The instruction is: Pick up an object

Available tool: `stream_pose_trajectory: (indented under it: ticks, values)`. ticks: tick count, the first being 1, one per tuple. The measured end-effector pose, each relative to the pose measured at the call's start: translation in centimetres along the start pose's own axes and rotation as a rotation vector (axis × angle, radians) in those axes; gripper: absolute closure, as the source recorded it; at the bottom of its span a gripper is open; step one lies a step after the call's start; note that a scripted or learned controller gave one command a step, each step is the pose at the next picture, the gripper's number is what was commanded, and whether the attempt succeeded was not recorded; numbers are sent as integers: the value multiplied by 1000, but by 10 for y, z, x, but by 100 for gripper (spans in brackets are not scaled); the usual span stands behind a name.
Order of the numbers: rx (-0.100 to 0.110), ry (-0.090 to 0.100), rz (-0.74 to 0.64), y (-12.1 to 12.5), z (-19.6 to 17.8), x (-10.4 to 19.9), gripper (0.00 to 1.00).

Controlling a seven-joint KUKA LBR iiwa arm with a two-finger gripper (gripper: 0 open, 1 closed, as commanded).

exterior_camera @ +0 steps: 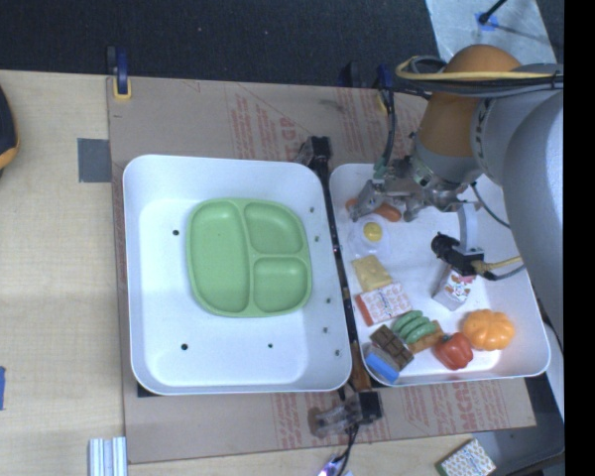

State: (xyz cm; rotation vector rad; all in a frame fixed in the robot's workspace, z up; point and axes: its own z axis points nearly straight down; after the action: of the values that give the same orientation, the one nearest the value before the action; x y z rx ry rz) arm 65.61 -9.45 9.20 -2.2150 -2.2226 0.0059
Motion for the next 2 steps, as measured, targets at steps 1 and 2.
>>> stream_pose_trajectory:
  ticks: [1,2]
  values:
    - [-2,0,1,0,0,-5,0]
    - [-1,0,-1,0,0,-2,0]
